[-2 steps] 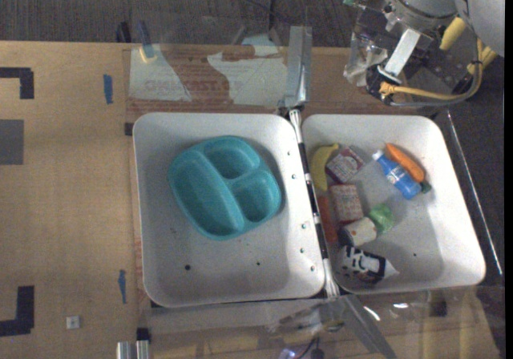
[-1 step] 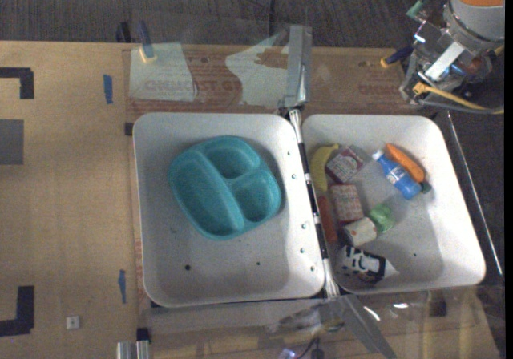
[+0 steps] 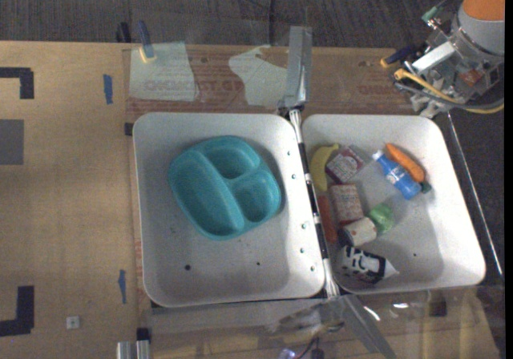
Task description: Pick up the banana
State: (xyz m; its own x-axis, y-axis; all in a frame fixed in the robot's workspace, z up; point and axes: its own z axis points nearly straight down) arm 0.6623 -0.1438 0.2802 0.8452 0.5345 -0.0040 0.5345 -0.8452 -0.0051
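a wooden bench [image 3: 64, 213] over dark carpet bears two white bins. the banana [image 3: 321, 166] lies in the right bin [image 3: 457, 229], against its left wall. the gripper [image 3: 433, 69] hovers beyond that bin's far right corner, grip unreadable.

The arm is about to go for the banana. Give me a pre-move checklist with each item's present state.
1. Banana in sight in the right bin: ok.
2. Banana top uncovered: ok.
3. Room around it: not ok; it lies against the bin's left wall, with the red-and-white packet close beside.
4. Gripper above the banana: not ok; it sits beyond the bin's far right corner.
5. Fingers ready: cannot tell.
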